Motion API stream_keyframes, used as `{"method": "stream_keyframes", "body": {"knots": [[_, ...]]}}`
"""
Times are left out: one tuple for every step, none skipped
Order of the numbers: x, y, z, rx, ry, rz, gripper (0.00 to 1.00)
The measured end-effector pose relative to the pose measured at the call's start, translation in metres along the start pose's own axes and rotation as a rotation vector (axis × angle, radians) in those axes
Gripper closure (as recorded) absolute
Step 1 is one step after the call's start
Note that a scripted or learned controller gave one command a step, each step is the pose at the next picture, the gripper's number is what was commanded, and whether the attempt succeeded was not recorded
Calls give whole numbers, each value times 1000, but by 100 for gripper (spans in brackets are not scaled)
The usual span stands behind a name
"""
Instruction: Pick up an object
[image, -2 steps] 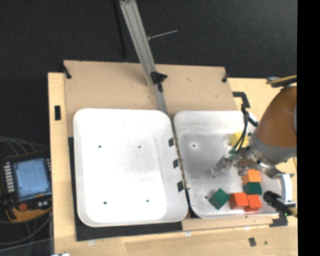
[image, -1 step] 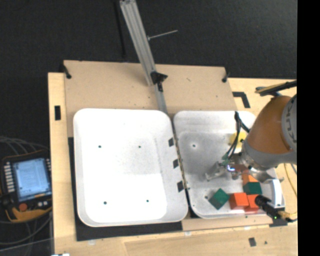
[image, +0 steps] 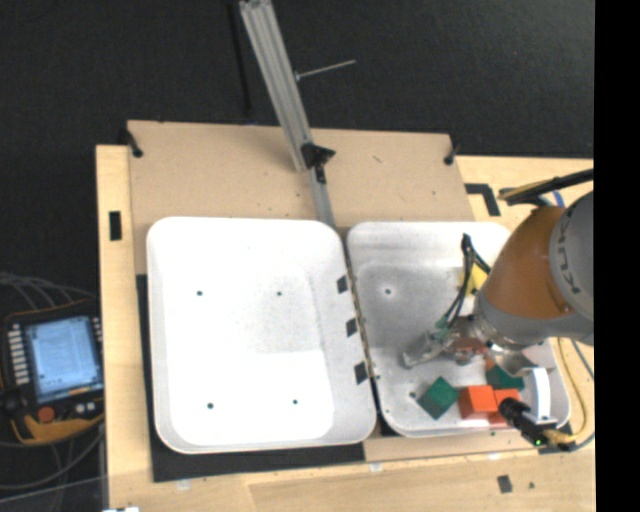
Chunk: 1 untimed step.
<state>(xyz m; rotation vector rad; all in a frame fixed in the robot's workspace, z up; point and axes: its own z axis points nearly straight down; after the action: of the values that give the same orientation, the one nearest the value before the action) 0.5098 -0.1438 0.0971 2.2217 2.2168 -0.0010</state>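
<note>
two shallow white plastic bins sit side by side on the worktop: the left white bin (image: 245, 330) and the right white bin (image: 400, 270). in the right one, three small blocks can be counted near the lower edge: two green ones, a dark green angular block (image: 436, 397) and a second green block (image: 505, 378) partly hidden under the arm, and one orange rectangular block (image: 478, 400) between them. one grey arm with an orange band (image: 530, 275) is there. one handheld screen pendant (image: 55, 360) lies off the worktop's left side.
</note>
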Motion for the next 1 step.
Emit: {"method": "stream_keyframes", "body": {"knots": [[-1, 1, -12, -5, 1, 8, 100]]}}
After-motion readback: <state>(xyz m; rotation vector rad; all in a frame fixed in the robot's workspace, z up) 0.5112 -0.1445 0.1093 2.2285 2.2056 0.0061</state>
